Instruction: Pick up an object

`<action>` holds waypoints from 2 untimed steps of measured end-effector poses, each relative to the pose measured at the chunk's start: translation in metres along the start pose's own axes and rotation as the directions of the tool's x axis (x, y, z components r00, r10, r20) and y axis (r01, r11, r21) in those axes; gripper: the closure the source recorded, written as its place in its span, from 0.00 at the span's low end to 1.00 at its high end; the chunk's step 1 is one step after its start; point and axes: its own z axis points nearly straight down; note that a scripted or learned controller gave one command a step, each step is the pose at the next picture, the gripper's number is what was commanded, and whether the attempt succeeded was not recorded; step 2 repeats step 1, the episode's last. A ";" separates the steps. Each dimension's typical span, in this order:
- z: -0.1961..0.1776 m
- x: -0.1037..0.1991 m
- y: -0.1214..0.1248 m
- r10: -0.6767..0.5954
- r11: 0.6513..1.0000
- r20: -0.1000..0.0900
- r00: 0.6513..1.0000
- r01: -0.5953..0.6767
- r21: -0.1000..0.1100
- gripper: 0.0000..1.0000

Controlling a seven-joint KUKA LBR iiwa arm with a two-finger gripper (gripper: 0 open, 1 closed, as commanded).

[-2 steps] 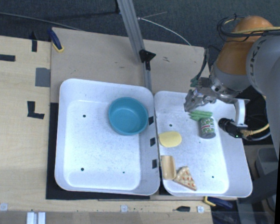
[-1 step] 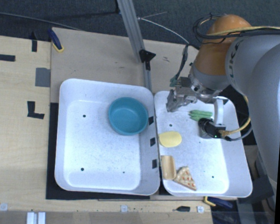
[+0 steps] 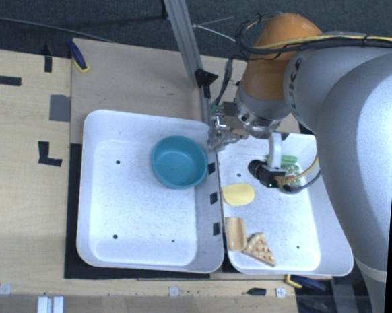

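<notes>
A blue bowl (image 3: 179,161) stands upright in the left bin (image 3: 111,206), near its far right corner. In the right bin (image 3: 311,236) lie a flat yellow piece (image 3: 238,194), a tan bread-like block (image 3: 235,233) and a pizza-slice toy (image 3: 259,248). A small green item (image 3: 288,161) is partly hidden by cables and a black part under the wrist. My gripper (image 3: 218,135) hangs over the far end of the divide between the bins, just right of the bowl's rim. No object shows in it.
A slanted metal bar (image 3: 185,37) crosses the bench behind the bins. The grey arm (image 3: 346,130) covers the right bin's far right part. Tape marks (image 3: 47,153) and a yellow-blue clip (image 3: 79,57) lie on the bench to the left.
</notes>
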 end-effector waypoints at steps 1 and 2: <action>0.001 0.052 0.002 0.000 1.000 0.000 1.000 0.000 0.000 1.00; 0.001 0.052 0.002 0.000 1.000 0.000 1.000 0.000 0.000 1.00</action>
